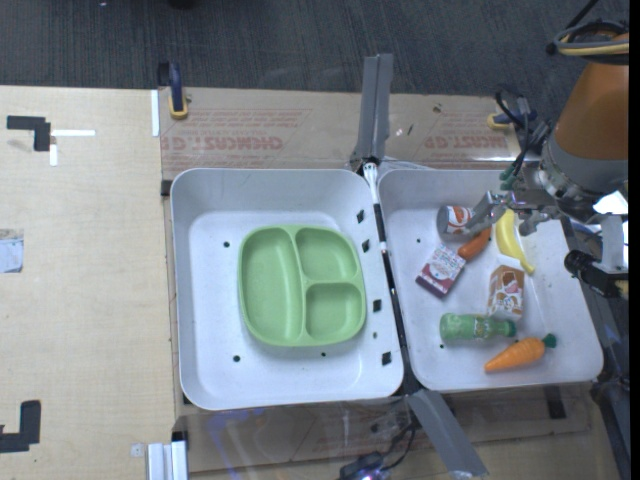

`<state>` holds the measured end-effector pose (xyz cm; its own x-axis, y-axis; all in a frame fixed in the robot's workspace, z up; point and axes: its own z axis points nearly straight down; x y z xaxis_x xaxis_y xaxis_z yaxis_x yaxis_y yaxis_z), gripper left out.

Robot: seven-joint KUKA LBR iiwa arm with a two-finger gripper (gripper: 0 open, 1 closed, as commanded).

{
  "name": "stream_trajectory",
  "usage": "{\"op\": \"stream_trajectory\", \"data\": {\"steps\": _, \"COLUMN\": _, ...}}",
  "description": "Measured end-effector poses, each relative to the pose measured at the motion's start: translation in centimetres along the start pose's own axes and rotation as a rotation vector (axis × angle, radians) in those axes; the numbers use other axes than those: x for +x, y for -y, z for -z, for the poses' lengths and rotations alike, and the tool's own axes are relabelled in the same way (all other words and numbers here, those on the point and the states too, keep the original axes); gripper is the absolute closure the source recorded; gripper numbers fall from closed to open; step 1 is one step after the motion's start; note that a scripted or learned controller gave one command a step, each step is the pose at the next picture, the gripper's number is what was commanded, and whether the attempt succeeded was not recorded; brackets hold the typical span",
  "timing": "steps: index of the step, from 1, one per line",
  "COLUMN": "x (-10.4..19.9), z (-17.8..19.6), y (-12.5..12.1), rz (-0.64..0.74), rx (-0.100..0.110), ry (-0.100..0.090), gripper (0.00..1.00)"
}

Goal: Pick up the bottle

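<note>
While hovering at twelve o'clock from the bottle (477, 328), fingers (497, 204) unreadable, liable to nudge banana (511, 243) or carrot (517, 354) crowding it.

You look down from one fixed camera above the bench (80, 268), at a slant and from a fair height (both white bins (190, 298) fit whole), with dark floor (300, 18) along the top.

Bench (90, 298) is light wood with some cardboard on top. Two white bins sit on it, left bin (200, 368) and right bin (420, 358), touching in the middle.
</note>
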<state>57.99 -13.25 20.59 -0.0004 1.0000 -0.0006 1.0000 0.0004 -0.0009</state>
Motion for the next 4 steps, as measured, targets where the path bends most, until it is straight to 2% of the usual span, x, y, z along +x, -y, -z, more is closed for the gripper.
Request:
{"op": "stream_trajectory", "data": {"steps": 1, "x": 3.1, "z": -1.0, "y": 5.3, "rz": -0.082, "rx": 0.000, "ry": 0.000, "gripper": 0.00}}
{"op": "stream_trajectory", "data": {"steps": 2, "x": 1.1, "z": -9.7, "y": 9.1, "rz": -0.133, "rx": -0.019, "ry": 0.003, "gripper": 0.00}}
{"op": "stream_trajectory", "data": {"steps": 3, "x": 3.0, "z": -10.2, "y": 9.3, "rz": -0.129, "rx": -0.040, "ry": 0.016, "gripper": 0.00}}
{"op": "stream_trajectory", "data": {"steps": 4, "x": 0.3, "z": -10.2, "y": 9.3, "rz": 0.047, "rx": -0.028, "ry": 0.003, "gripper": 0.00}}
